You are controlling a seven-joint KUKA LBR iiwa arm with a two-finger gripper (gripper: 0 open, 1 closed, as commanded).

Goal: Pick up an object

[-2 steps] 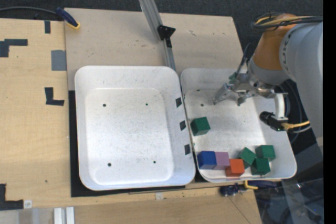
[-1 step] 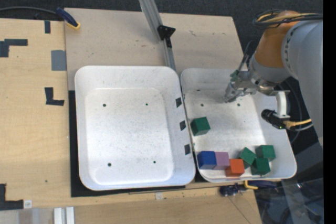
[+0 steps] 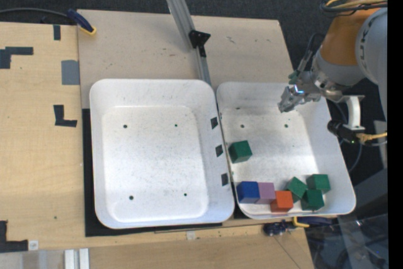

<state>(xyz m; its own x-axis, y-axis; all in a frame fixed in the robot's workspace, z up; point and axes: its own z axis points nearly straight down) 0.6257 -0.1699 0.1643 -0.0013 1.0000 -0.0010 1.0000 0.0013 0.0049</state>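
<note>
Gripper (image 3: 289, 102) over right bin (image 3: 327, 135) far corner, finger state indiscernible. Green cube (image 3: 240, 150) mid-bin, alone. Near edge: blue cube (image 3: 248, 191), purple (image 3: 266, 191), orange (image 3: 283, 200), 3 green.

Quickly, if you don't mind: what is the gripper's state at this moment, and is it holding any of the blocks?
Gripper: open or closed cannot be told; no block between its fingers; it sits over the right bin's far corner.

Blocks (image 3: 283, 192) crowd the right bin's (image 3: 264, 97) near edge; its middle lies open.
</note>
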